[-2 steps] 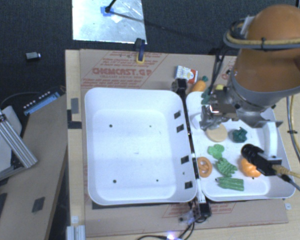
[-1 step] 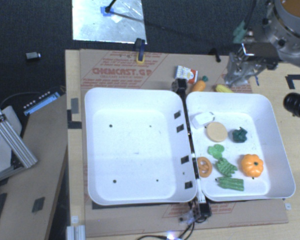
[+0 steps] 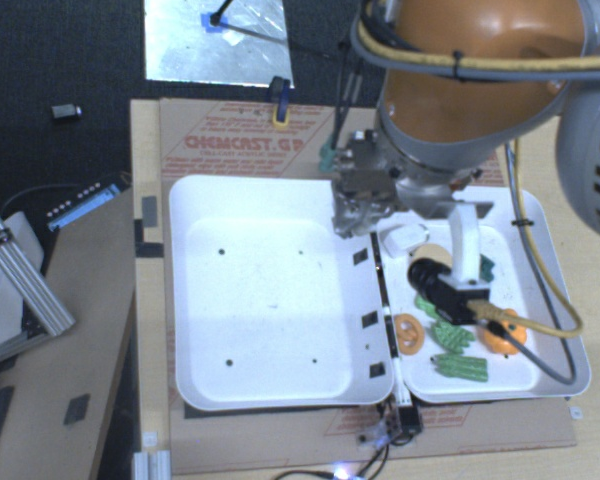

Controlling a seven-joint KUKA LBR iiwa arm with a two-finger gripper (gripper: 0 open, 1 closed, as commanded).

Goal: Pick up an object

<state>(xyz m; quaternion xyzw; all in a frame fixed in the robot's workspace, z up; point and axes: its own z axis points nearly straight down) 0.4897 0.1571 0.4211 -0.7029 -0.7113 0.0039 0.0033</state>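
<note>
Though near hand [image 3: 352,223], pretzel [image 3: 409,334] apart.

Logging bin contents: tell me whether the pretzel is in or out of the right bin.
In. The pretzel lies flat on the right bin floor, near the divider between bins.

We can read red print on the cardboard sheet [image 3: 230,140] that lies under the two bins, in the upper middle of the frame: it looks like "CHEMCAST GP", with smaller lines above it too blurred to read. At the right edge of the frame, the arm [image 3: 592,168] carries part of dark letters, perhaps "UK".
</note>
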